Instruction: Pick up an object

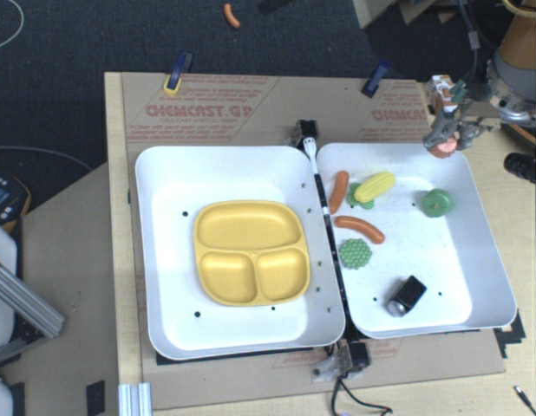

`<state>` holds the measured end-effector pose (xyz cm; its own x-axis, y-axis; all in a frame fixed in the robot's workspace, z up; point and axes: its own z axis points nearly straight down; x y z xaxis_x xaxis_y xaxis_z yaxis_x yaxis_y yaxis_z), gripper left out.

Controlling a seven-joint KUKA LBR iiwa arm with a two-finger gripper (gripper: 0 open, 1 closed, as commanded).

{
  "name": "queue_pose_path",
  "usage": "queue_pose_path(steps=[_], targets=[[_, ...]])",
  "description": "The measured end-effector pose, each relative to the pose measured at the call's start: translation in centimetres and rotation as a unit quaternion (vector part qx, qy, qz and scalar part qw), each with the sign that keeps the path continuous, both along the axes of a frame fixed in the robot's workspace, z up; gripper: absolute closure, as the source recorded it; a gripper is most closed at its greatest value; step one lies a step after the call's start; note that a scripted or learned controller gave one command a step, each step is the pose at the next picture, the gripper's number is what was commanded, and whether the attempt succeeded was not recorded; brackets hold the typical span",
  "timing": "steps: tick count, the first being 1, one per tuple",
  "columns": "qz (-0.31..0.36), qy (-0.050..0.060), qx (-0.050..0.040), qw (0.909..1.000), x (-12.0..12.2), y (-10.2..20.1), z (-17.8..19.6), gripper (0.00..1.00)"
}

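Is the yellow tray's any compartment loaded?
No, all empty. The yellow divided tray lies flat in the left bin, and its three compartments show bare yellow plastic; the food items sit in the right bin.

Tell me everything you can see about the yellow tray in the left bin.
The yellow tray is a rounded-corner, plastic-looking divided plate with three compartments: one wide section along the far side and two smaller ones along the near side, split by raised ridges. It lies flat and upright, slightly rotated, near the middle of the left bin, resting on the bin's white floor. Nothing lies in its compartments, and nothing else touches it.
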<state>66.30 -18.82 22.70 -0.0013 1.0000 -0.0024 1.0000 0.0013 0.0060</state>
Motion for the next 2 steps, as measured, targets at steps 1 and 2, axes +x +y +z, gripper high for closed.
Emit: queue_pose_path(steps=[1,2], targets=[[0.001,0.004,0.0021,1.0000,-2.5,3.8,-0.8,1.00],[0.001,0.005,0.0028,1.0000,-5.9,8.8,-1.1,1.00]])
